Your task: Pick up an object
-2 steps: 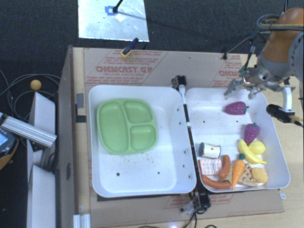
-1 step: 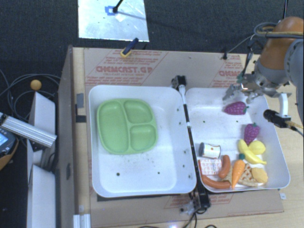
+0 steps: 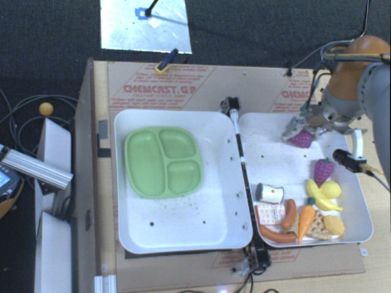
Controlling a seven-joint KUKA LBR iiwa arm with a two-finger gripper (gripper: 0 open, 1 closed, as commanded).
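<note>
My gripper (image 3: 297,129) reaches in from the right to the far part of the right bin (image 3: 269,136). A magenta-purple toy (image 3: 302,140) lies directly under its tip, touching or nearly touching it; I cannot see whether it is gripped. Nearer the front of that bin lie a purple grape bunch (image 3: 322,171), a yellow banana (image 3: 325,194), an orange carrot (image 3: 305,221), a red sausage (image 3: 289,213), a second sausage (image 3: 276,235), a waffle piece (image 3: 319,227) and a small white can (image 3: 270,193).
The left bin (image 3: 140,224) holds a green divided plate (image 3: 164,162). A black divider rail (image 3: 242,163) runs between the two bins. The toys crowd the right bin's front right corner; bare floor lies around its middle.
</note>
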